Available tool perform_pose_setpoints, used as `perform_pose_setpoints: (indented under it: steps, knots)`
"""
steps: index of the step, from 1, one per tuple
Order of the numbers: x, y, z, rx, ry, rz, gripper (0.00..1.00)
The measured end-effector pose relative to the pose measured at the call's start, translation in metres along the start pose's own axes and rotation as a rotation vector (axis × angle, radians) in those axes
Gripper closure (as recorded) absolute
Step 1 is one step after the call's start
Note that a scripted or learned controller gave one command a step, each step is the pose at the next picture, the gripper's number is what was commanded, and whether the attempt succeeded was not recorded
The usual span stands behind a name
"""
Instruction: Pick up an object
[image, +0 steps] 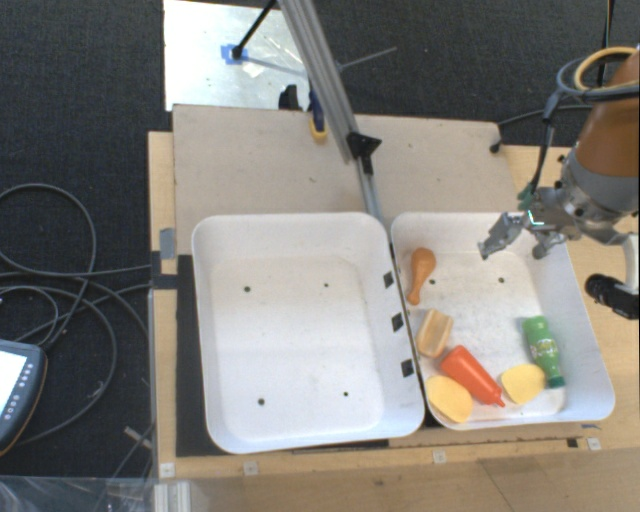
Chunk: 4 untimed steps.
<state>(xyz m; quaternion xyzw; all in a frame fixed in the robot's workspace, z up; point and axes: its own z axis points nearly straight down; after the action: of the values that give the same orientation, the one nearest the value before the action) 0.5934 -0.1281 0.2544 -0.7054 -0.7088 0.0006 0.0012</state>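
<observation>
White plastic bin (590, 345) on the table, toy food inside, pincer (515, 238) above its far edge.

The pincer's prongs stand apart and hold nothing. Nearest it, toward the bin's left wall, lies the drumstick (421, 272); the bread (435, 332), carrot (472, 374) and green bottle (543, 349) lie nearer the front rim. The drumstick looks light, stiff and smooth, so probably slippery; grip across its narrow shank.

Tool (518, 238) open, fingers (497, 240) apart
</observation>
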Motion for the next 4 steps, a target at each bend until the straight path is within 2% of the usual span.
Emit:
perform_pose_setpoints:
  steps: [1, 4]
  knots:
    - [0.000, 0.001, -0.002, -0.004, -0.001, 0.001, 0.00]
    - [-0.004, 0.008, 0.166, 0.001, 0.000, 0.004, 0.00]
